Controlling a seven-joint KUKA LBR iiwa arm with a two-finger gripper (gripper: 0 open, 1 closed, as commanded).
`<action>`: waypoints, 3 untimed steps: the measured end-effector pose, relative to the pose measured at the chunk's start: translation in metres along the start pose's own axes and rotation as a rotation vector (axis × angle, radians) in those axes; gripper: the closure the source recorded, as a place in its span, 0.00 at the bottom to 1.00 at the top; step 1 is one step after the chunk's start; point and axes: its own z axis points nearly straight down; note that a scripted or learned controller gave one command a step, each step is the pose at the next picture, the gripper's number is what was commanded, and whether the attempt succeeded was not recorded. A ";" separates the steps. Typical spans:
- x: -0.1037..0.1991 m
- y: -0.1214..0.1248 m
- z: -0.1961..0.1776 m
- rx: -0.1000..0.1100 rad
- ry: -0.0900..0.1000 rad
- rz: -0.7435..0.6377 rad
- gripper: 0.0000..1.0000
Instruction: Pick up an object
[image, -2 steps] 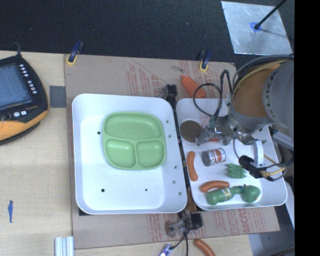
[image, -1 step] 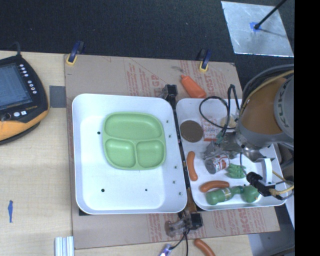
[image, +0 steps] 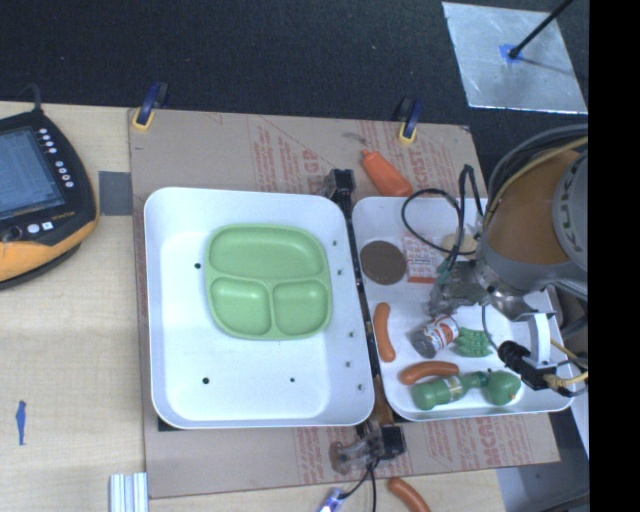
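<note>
A loose sausage (image: 408, 492) lies on the bench front, outside the bins. In the right bin (image: 392, 216), nearest the front: a green toy (image: 465, 389), then a sausage (image: 428, 372) just behind it. A third sausage (image: 383, 332) lies near the bin's left wall. The gripper (image: 447, 303) hangs directly above a small can (image: 436, 336); finger state cannot be determined. A brown disc (image: 382, 262) lies farther back. The left bin (image: 165, 330) holds 1 green 3-compartment plate (image: 268, 281). A carrot (image: 385, 174) lies behind the bins.
</note>
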 end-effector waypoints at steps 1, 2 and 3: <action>0.000 0.000 0.000 0.000 0.000 0.000 0.00; 0.015 0.110 0.008 -0.007 0.003 0.007 0.00; 0.003 0.015 -0.003 -0.001 0.002 0.005 0.00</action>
